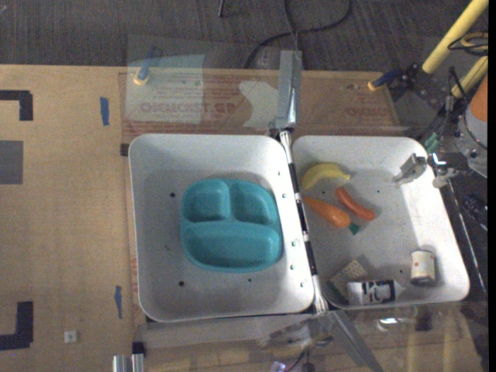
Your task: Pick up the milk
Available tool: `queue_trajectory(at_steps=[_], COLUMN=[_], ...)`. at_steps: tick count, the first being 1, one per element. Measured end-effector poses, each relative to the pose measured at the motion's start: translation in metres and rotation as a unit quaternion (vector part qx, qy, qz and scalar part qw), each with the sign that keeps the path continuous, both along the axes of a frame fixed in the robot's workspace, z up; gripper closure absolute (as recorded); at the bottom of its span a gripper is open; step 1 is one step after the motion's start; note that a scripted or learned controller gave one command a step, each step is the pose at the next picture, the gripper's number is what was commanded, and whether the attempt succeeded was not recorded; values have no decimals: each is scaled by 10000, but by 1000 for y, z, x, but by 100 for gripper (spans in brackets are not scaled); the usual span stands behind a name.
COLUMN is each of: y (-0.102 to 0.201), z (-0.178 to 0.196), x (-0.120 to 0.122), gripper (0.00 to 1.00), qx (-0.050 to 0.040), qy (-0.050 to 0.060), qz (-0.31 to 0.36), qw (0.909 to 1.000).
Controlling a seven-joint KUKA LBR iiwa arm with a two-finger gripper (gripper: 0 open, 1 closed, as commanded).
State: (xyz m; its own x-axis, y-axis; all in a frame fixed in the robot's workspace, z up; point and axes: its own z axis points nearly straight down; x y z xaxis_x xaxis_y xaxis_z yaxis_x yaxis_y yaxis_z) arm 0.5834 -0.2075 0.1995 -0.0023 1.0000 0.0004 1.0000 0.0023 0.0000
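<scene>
Camera view: boxy milk carton (373, 291), lying flat.

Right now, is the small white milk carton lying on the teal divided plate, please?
No, the milk carton lies in the right bin, by its near wall.

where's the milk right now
The milk lies on its side at the near edge of the right bin, between a small cracker-like piece on its left and a small can on its right.

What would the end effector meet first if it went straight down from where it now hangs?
Probably bare floor of the right bin; the end effector hangs near its upper right corner, apart from the milk. Depth is hard to judge.
</scene>
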Motion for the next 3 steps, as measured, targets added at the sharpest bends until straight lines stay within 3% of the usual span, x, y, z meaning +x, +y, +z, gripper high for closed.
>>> queue_trajectory(at_steps=[1, 2, 3], y=[16, 82, 94], z=[12, -109, 100], x=[-76, -104, -95], gripper=[0, 0, 0], qx=[0, -2, -8], qy=[-2, -5, -8], qz=[565, -162, 548], qw=[9984, 9999, 9985])
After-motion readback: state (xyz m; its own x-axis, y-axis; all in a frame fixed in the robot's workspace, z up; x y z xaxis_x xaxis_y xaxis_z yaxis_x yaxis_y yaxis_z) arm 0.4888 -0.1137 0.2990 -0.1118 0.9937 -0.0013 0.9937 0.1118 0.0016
